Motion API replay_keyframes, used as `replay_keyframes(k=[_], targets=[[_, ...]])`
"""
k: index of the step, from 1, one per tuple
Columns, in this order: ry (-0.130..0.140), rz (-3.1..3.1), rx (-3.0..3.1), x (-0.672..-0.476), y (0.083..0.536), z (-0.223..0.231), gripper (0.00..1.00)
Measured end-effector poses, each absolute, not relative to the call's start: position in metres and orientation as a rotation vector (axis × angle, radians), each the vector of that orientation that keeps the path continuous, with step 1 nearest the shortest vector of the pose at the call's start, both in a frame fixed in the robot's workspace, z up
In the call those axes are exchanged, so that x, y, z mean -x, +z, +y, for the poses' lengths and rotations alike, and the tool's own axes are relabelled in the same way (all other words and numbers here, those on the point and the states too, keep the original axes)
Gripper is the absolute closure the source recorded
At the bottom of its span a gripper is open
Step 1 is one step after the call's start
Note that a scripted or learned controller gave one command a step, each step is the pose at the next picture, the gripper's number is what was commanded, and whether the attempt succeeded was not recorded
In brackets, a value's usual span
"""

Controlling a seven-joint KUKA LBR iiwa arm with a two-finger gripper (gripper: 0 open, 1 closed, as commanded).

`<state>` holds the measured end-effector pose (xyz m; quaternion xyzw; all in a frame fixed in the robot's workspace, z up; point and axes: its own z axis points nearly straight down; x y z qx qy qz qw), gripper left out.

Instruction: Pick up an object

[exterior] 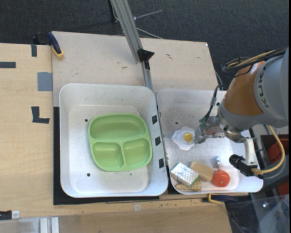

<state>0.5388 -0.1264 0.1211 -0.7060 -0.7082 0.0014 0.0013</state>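
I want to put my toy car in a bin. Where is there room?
The left bin has bare floor all around the green divided plate. The right bin is free at its far end; nearer are the toy fried egg, gripper, wrapped packet, tan block and tomato.

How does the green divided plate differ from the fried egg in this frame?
The plate lies in the left bin; the egg lies in the right bin. The plate is green with three compartments and far larger; the egg is small, white with a yellow yolk. The plate sits alone and far from the claw; the egg is right beside it. Both lie flat on a bin floor.
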Motion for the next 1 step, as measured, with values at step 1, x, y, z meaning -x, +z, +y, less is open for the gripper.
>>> replay_keyframes(k=[1], targets=[[-0.004, -2.225, 2.223, -0.5362, 0.1834, -0.1284, 1.0]])
